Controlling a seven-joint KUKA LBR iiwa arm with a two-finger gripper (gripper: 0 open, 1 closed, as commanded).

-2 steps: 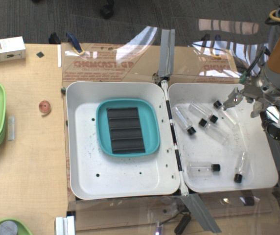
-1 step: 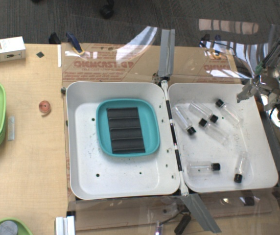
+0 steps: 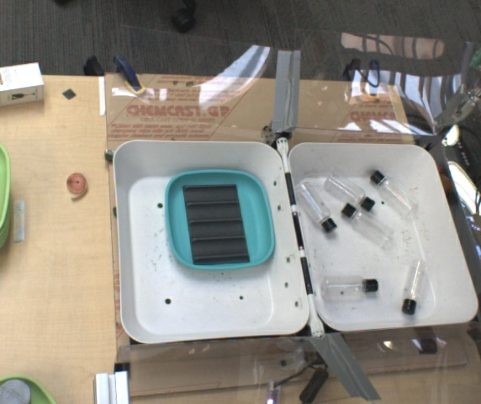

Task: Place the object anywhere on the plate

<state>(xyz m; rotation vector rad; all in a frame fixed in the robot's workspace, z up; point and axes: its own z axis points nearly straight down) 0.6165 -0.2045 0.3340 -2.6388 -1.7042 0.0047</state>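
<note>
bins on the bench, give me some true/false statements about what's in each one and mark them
1. The teal plate lies in the left bin. True.
2. The clear vials with black caps lie on the plate. False: they lie scattered in the right bin.
3. A dark ribbed block lies on the plate. True.
4. The right bin holds a single vial. False: several lie there, most in the upper part and two near the lower edge, one of them at.
5. A green dish sits inside the left bin. False: it sits on the wooden bench, at the view's left edge.
</note>
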